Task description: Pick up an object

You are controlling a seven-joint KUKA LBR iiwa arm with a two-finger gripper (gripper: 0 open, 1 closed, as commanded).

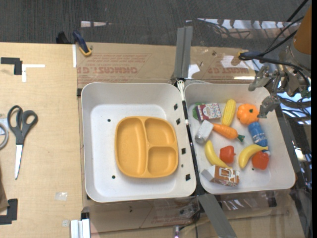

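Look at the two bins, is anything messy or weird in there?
Nothing is broken or spilled. The toy food is just jumbled in the right bin, with a small carton lying on its side, while the yellow tray sits neatly in the left bin.

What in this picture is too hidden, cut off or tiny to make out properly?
- Gripper: small against cables in the camera view; its state is unclear.
- Arm: cut off by the right edge.
- Carton: label print too small to read.
- Scissors: neighbouring ring object cut by the left edge.
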